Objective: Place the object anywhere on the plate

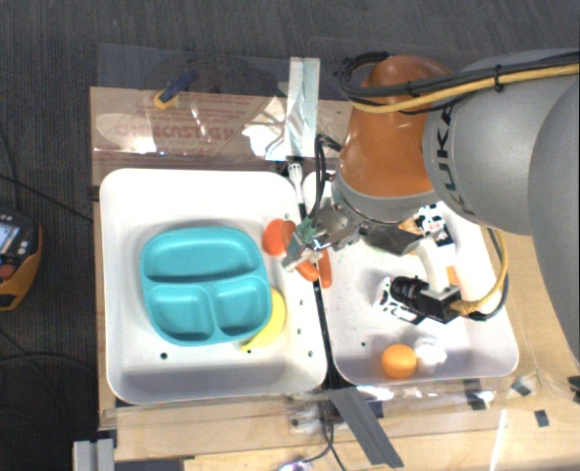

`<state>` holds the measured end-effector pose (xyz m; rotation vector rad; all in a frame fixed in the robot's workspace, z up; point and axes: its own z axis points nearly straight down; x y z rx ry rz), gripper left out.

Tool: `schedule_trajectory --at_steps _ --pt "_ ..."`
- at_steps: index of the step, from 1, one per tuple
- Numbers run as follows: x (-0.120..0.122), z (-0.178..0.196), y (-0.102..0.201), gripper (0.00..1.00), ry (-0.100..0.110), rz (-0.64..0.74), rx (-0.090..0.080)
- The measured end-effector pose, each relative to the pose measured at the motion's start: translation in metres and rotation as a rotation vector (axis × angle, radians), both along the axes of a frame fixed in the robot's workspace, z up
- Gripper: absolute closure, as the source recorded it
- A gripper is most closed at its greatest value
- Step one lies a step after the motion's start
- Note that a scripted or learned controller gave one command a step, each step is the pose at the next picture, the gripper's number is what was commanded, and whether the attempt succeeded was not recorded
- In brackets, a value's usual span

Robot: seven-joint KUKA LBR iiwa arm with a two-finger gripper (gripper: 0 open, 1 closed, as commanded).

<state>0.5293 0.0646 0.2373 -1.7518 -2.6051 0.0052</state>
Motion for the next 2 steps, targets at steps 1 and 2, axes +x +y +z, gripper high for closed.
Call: schedule_trajectory --at_steps 1,2 --pt "-0.0025 -0.0549 0.0579 1.0 0.001 -0.111 -0.001" --pt "-0.0024 -0.0548 0.0579 0.0 0.001 -0.111 -0.001"
